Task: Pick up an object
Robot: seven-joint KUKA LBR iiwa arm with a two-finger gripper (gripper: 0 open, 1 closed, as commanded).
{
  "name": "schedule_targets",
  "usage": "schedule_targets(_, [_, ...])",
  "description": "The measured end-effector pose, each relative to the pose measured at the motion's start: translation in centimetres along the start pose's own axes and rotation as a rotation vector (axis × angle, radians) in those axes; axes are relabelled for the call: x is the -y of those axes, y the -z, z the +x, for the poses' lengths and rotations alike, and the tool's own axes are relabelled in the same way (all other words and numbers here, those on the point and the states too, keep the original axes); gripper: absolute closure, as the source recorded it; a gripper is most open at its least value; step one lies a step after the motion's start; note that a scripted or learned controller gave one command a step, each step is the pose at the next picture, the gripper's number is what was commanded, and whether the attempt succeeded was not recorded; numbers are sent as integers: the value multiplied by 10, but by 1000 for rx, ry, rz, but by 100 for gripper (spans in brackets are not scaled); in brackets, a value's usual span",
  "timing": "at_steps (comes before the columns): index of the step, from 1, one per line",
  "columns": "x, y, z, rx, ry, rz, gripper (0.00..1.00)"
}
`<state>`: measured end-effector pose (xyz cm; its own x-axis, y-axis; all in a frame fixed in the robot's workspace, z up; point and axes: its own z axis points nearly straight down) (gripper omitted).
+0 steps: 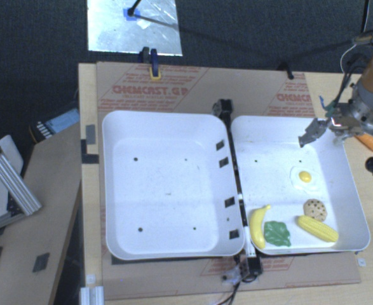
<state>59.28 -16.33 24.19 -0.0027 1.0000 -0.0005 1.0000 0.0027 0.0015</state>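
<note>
Banana (258, 226) partly under green leaf (277, 233)

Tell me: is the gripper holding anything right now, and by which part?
Nothing is held. The gripper hangs over the right bin's far end, apart from the toy food.

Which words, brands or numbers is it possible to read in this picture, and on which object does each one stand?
"CHEMCAST GP", red print, on the brown board under the bins, at its far left; the last letters are blurred, so uncertain.
A second red print at the board's far right, near the arm: partly cut off, unreadable.
Nothing else bears readable text.
</note>
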Motion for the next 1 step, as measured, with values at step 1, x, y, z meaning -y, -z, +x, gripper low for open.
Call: schedule_targets(1, [-2,107,56,0,8,-12,0])
